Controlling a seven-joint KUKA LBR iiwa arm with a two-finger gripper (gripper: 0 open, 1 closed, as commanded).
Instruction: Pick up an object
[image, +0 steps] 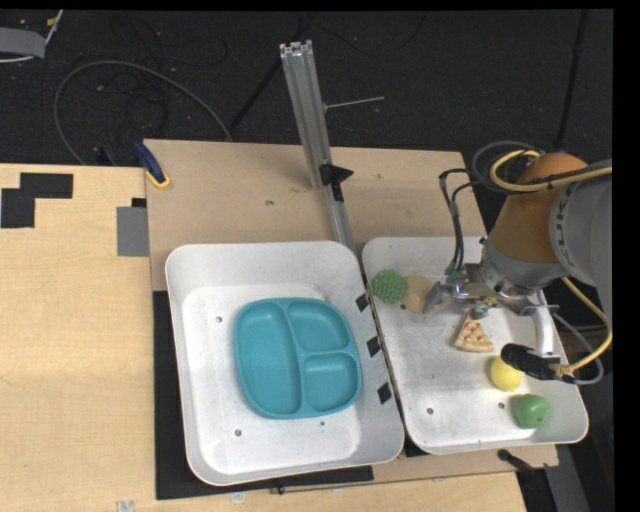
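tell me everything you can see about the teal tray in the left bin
The teal tray is a smooth, plastic-looking dish with rounded corners, divided by raised ridges into three compartments: one long section on its left and two smaller ones on its right. Nothing lies in them. It lies flat and upright, turned slightly askew, near the middle of the left white bin, resting on the bin floor and touching nothing else.
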